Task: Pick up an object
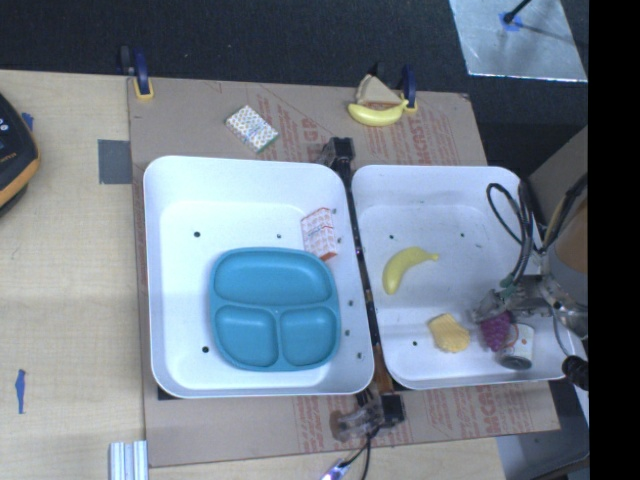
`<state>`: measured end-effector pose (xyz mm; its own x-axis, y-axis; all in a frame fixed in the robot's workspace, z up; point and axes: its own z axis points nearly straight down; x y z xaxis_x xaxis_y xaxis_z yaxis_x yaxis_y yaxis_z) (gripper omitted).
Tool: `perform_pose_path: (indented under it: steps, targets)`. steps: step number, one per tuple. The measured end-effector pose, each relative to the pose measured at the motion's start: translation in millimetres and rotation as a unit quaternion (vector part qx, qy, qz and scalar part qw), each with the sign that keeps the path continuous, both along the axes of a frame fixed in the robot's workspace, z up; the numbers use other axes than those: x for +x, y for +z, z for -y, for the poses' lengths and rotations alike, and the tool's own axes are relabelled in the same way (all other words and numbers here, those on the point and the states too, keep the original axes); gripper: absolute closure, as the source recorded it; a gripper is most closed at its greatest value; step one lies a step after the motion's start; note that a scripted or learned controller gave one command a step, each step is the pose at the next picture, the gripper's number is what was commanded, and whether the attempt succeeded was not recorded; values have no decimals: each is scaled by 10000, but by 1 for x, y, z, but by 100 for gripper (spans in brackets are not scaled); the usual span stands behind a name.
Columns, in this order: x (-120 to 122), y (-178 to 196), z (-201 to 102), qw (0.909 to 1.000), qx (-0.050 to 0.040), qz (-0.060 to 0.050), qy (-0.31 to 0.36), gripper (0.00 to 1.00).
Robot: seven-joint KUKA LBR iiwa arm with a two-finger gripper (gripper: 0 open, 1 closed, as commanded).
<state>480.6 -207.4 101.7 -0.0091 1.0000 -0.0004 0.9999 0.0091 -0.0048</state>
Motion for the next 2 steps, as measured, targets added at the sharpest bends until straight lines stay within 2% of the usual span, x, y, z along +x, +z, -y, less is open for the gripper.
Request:
perform_pose_path:
  steps: [1, 2]
  targets:
    - [66, 69, -68, 10000, 6, 16, -18, 100]
    - [35, 119, -145, 10000, 6, 8, -18, 100]
